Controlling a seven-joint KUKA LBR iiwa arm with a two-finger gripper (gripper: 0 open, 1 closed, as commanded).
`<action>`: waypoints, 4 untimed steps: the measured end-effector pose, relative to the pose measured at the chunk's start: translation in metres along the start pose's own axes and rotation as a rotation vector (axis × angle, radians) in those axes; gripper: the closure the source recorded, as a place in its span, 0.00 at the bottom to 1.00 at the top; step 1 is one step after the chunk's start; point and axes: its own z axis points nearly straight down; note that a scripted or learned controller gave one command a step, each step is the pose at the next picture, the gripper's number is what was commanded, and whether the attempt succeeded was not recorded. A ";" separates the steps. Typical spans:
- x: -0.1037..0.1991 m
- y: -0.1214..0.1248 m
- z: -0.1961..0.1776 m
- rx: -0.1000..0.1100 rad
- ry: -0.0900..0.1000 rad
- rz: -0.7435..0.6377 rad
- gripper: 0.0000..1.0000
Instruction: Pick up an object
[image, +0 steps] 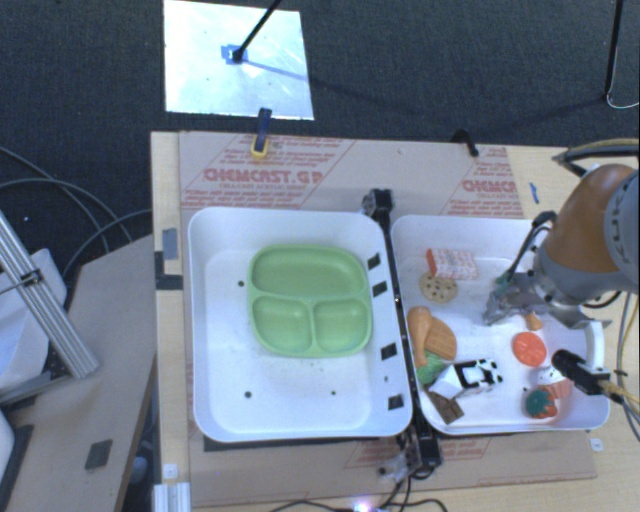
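My gripper hangs low over the right bin, near its middle right, with the grey and orange arm coming in from the right. Around it lie toy foods. A white and red carton and a cookie sit to its left. A tan chicken piece lies lower left. A red-orange disc rests just below and right of the gripper, with a small orange bit between them. Nothing is seen held by the gripper.
A black-and-white toy, a green piece, a brown piece and a teal and orange toy line the right bin's front. The left bin holds a green divided plate.
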 end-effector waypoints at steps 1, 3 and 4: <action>0.015 -0.010 0.000 0.000 0.000 -0.003 1.00; -0.034 -0.069 0.000 0.006 0.002 0.005 1.00; -0.022 -0.078 0.000 0.000 0.000 0.001 1.00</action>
